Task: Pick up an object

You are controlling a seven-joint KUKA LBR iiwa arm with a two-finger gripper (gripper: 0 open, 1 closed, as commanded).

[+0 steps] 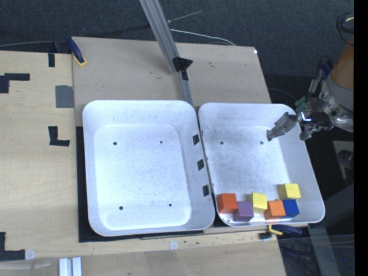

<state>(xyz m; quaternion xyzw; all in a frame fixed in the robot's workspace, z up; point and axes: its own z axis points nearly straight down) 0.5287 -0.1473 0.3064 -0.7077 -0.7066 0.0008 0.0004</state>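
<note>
Several small blocks lie along the front edge of the right bin (241,154): an orange block (227,202), a purple block (245,210), a yellow block (259,200), a second orange block (276,209), a blue block (290,207) and another yellow block (291,190). My gripper (289,130) hangs over the bin's far right side, well behind the blocks. Its fingers stand apart, open, with nothing between them. The grey arm with its orange band comes in from the right edge.
The left bin (138,165) sits beside the right one on the wooden bench. A slanted metal pole (161,27) rises behind the seam between the bins. A blue and yellow clamp (77,53) sits at the back left.
</note>
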